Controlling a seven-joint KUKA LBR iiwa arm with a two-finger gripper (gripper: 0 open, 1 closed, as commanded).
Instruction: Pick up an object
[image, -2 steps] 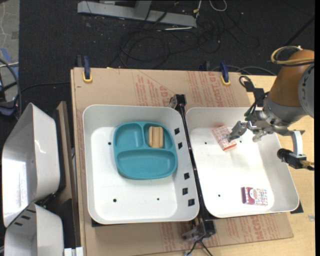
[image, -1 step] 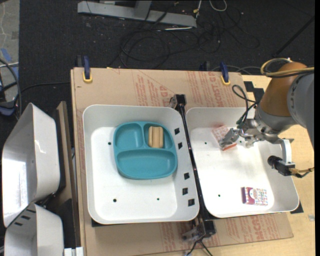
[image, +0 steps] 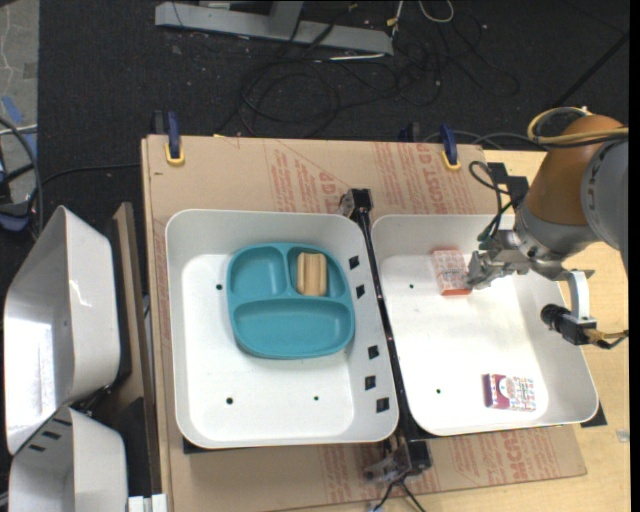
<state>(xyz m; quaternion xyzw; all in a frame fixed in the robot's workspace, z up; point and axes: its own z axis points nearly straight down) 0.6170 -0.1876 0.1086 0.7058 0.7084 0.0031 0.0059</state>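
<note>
Camera view: tool (image: 478, 276) down at the small red-and-white packet (image: 451, 271) in the right bin (image: 560, 350) (grip state impossible to tell), packet lying on the bin floor, lift not yet done.

Right bin's floor (image: 470, 340) lies mostly open, a red-white packet (image: 451, 271) and purple packet (image: 510, 391) well apart
</note>
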